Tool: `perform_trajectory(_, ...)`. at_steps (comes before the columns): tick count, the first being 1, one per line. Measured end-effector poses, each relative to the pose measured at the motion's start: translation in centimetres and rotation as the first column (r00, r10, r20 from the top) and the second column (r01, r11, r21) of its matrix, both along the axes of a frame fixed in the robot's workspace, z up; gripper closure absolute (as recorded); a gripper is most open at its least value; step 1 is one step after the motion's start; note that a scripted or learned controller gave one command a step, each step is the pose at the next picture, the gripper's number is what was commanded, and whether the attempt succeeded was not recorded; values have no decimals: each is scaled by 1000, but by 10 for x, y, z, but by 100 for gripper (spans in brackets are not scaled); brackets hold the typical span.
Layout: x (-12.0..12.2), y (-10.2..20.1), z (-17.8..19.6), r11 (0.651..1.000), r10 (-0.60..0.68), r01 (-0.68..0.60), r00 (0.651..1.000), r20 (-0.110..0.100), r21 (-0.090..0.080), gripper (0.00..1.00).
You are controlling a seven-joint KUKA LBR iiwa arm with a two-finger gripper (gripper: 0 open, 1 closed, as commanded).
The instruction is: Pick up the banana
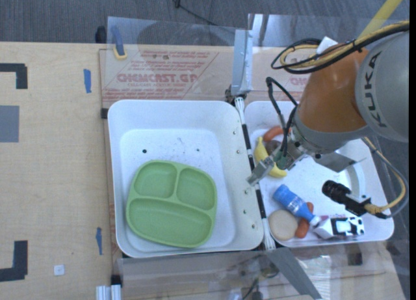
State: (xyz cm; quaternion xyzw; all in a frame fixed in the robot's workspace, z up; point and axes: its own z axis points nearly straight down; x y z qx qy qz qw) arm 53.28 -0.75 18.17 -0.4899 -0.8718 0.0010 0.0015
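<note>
Banana (pixel 263 155): against the left wall of the right bin (pixel 383 227).
My claw (pixel 278 162): on it; spread or pressed, I cannot tell.

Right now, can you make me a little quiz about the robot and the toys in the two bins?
1. True or false: the green plate lies in the left bin.
2. Which thing is nearest the gripper? A) banana B) blue bottle C) green plate
3. Fill in: the banana lies in the ____ bin.

Key: 1 true. 2 A, the yellow banana lies right by the gripper, partly hidden under it. 3 right; it sits near that bin's left wall.
</note>
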Motion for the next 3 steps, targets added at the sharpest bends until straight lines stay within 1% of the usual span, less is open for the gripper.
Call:
perform_trajectory(1, 0, 0, 0, 1000, 0, 0, 1000, 0, 0, 0)
perform_trajectory(2, 11, -7, 0, 1000, -11, 11, 1000, 3, -1, 0)
perform_trajectory(3, 17, -1, 57, 992, -124, 124, 992, 2, -2, 0)
